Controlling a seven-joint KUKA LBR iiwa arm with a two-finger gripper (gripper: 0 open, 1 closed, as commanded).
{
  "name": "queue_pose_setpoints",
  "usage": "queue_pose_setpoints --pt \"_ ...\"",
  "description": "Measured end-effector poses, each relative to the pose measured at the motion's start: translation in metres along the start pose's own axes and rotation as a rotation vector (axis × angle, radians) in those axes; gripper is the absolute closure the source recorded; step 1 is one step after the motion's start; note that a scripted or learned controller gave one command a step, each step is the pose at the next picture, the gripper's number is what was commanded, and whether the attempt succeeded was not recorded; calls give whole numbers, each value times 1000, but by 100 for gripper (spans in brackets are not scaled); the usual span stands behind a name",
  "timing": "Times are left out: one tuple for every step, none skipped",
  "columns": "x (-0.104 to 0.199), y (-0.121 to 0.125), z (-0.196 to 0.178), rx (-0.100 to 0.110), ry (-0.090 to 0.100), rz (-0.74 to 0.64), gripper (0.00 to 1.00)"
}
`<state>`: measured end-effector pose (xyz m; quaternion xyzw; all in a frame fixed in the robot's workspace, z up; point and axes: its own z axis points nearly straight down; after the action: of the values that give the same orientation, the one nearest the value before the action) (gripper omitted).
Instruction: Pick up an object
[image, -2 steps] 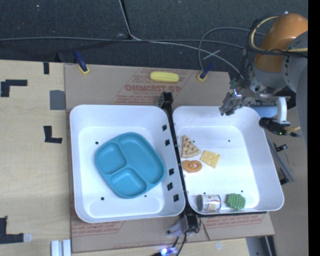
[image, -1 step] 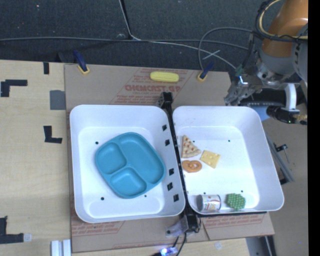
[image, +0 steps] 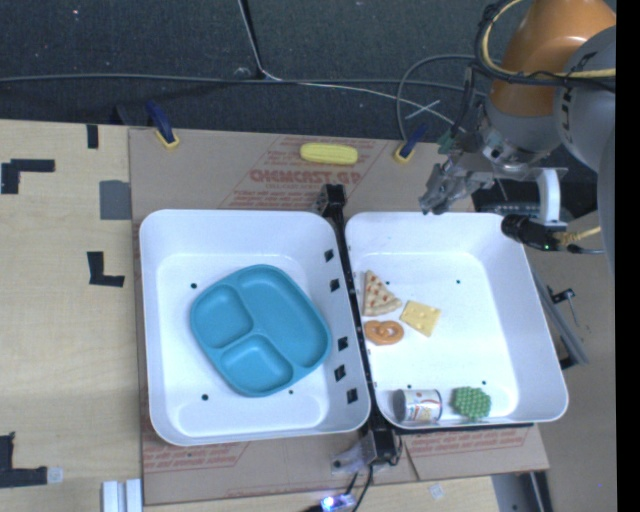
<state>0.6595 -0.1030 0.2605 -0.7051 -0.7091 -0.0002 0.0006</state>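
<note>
Can (image: 422, 405) hugs right bin's (image: 520, 270) near edge; jaws (image: 438, 198) above far rim, state unclear.

- Brown cardboard-covered bench (image: 250, 180), black tape marks at left.
- Bearing two white bins: left bin (image: 165, 300), right bin (image: 520, 320), touching.
- Yellow object (image: 328, 153) behind them.

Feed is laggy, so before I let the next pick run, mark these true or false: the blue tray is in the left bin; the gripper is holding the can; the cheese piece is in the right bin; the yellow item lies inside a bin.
1. The blue tray is in the left bin. True.
2. The gripper is holding the can. False: it hangs above the right bin's far edge; the can lies at the near wall.
3. The cheese piece is in the right bin. True.
4. The yellow item lies inside a bin. False: it rests on the cardboard behind the bins.
</note>
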Motion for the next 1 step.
queue_pose_setpoints --pt "47 -2 4 1 0 0 100"
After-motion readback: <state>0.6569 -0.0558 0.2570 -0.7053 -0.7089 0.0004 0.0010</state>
